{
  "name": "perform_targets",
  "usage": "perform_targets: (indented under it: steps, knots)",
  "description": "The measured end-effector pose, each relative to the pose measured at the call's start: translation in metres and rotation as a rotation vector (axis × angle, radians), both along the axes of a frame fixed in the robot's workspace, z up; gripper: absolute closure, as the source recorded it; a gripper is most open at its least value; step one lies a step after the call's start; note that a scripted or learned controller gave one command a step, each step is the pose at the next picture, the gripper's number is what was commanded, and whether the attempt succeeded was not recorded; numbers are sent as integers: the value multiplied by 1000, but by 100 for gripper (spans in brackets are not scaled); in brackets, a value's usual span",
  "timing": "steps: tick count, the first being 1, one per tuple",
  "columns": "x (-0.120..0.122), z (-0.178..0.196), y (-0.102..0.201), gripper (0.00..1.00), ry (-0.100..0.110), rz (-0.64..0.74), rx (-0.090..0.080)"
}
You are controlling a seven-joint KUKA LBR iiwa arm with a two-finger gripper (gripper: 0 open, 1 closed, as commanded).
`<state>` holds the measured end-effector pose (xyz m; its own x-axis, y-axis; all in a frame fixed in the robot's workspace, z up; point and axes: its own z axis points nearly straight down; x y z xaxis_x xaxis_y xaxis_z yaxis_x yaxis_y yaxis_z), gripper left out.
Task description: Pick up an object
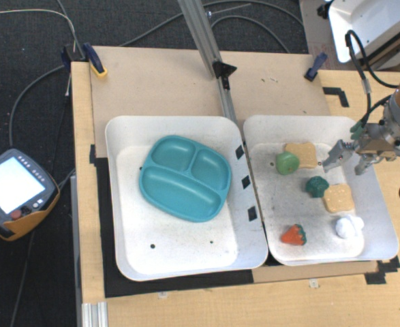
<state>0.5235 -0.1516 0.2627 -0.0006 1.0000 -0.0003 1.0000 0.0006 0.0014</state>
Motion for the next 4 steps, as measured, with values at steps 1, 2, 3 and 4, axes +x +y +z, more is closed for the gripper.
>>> perform_targets:
  steps: [1, 2, 3, 4]
  knots:
    - [-10, -51, -4, 0, 8, -2, 3]
    - [-12, -99, 6, 0, 8, 0, 4]
    - [-10, -143, 12, 0, 8, 0, 4]
    - [-9, -130, 12, 100, 2, -1, 2]
